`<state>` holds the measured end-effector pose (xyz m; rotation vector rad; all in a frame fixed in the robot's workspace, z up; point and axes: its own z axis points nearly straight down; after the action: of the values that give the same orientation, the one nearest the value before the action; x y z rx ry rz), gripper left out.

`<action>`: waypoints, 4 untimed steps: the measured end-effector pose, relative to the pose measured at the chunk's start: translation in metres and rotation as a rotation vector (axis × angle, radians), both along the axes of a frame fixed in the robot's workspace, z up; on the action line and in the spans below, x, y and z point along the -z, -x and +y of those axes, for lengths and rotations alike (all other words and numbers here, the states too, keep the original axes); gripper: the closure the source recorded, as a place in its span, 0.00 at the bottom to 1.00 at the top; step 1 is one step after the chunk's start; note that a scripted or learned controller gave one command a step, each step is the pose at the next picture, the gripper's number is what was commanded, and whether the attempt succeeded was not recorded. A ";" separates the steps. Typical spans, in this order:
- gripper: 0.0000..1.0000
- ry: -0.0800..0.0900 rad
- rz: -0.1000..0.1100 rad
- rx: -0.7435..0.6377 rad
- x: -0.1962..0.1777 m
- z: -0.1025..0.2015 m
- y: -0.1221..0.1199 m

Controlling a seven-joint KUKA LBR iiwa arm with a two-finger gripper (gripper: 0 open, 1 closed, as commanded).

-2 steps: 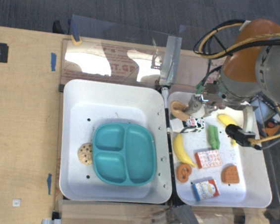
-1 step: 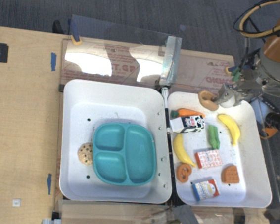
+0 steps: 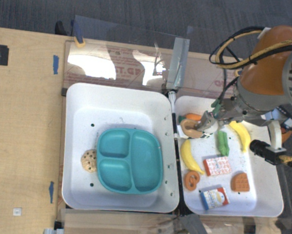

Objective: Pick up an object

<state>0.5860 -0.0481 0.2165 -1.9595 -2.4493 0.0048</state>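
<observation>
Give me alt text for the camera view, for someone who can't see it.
A grey and orange robot arm reaches from the right, its gripper low over a tan object at the back of the right bin, which also holds two bananas, a green item and small toy foods. The left bin holds a teal divided tray and a cookie.

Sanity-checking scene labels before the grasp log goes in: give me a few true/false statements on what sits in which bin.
1. The teal divided tray lies in the left bin. True.
2. The cookie sits inside one of the tray's compartments. False: it lies on the bin floor beside the tray's left edge.
3. Two bananas lie in the right bin. True.
4. The green object is in the left bin. False: it lies in the right bin, between the bananas.
5. The gripper is over the left bin. False: it is over the right bin's upper left.
</observation>
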 end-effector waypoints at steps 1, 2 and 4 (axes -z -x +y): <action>1.00 -0.002 -0.001 0.159 0.008 0.093 0.020; 1.00 0.001 -0.004 0.163 -0.002 0.090 0.019; 1.00 0.000 -0.002 0.206 -0.005 0.097 -0.019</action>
<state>0.6053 0.0488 0.2214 -2.2014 -2.2361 0.0029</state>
